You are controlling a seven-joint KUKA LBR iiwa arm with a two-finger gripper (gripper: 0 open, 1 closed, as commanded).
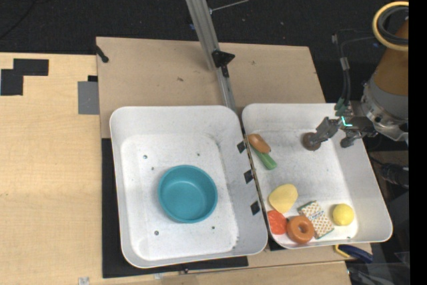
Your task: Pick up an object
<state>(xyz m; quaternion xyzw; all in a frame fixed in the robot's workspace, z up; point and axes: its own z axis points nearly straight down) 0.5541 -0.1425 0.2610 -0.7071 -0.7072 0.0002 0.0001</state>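
- The left bin [133,137] is blocked only at its middle by a teal bowl [188,193]; bare floor is left all around it.
- The right bin [293,118] is crowded along its near edge by a lemon [343,214], a doughnut [300,229] and a patterned block [317,218].
- A carrot [261,147] lies against the dividing wall.
- Open floor is left in between.

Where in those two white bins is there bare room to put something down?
The left bin is mostly bare around the teal bowl, above all its far half. In the right bin, the middle floor lies open between the carrot, the gripper and the yellow pieces. Its near edge is crowded: tomato, donut, cracker, lemon.
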